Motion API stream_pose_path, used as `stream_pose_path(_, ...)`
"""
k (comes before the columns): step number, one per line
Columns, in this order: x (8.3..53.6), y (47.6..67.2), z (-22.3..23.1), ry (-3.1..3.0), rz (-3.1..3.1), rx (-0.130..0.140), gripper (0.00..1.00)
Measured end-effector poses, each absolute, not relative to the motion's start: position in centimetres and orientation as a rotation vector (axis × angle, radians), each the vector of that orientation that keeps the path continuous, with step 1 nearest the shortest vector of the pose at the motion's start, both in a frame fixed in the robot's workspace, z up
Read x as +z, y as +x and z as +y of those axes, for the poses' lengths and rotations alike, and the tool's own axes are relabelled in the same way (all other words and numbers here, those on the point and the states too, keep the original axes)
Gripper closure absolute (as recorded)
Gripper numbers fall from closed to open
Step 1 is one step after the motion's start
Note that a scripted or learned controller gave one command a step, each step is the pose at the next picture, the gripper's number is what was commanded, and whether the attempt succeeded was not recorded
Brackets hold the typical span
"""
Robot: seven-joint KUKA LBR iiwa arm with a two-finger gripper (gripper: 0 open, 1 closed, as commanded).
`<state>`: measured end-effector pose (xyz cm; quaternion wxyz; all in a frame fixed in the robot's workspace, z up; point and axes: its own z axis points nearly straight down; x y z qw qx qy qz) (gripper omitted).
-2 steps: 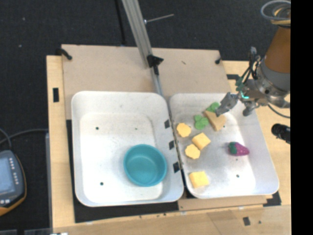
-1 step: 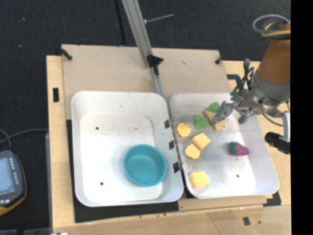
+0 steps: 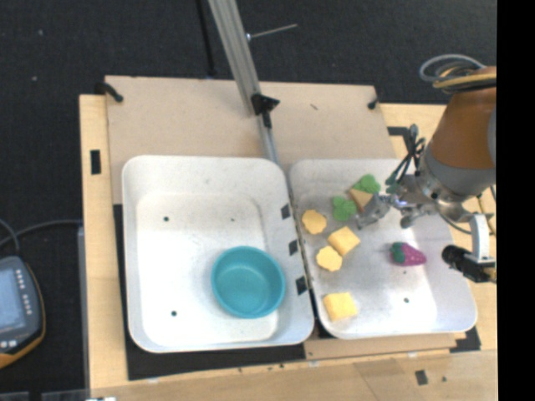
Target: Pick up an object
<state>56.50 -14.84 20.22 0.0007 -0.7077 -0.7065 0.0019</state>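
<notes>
Camera view shows the approach step: the claw [image 3: 386, 210] hangs low over the right bin [image 3: 443, 307], fingers apart and holding nothing, just right of a tan wedge [image 3: 361, 197] and green pieces [image 3: 343, 208]. Yellow blocks [image 3: 343, 241] lie nearer left. Next, it likely must centre over one piece, descend and close.

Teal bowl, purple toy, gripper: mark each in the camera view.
Teal bowl [image 3: 247, 281], camera view, left bin: point on its inner floor.
Purple toy [image 3: 409, 255], camera view, right bin: point on its purple body.
Gripper [image 3: 389, 210], camera view, over the right bin: point midway between its fingertips.
</notes>
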Motion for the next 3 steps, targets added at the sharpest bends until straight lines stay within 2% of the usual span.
stream_pose_path(1, 15.8, 56.1, -15.5, -2.222, -2.219, 0.006, 0.0)
stream_pose_path(2, 17.2, 56.3, -15.5, -2.23, -2.219, -0.005, 1.0)
stream_pose_path(3, 23.3, 57.2, -15.3, -2.223, -2.231, -0.007, 1.0)
